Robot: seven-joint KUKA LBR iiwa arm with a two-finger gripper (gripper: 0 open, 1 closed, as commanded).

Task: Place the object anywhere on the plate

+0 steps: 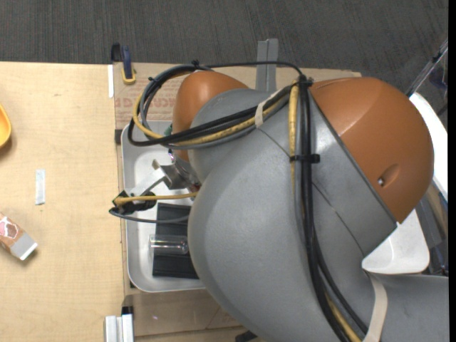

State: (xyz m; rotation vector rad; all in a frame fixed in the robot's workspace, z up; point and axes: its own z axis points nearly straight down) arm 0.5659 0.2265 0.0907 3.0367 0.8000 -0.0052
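Note:
The grey arm (285, 226) with its orange bands covers most of the bench and hides nearly all of both bins. It reaches down into the left white bin (137, 191). The dark block of my gripper (171, 248) sits low over the near part of that bin's floor, with a small shiny part on top. Cables (153, 199) loop out from the wrist over the bin's left rim. The arm hides whatever lies under the gripper, and I cannot make out a plate or a loose object in the bin.
Left of the bin is bare wooden benchtop with a small white strip (40, 187), a brown and white packet (16, 238) and an orange item (3, 127) at the edge. A blue clamp (125, 61) stands behind the bin. A white surface (405, 254) shows at the right.

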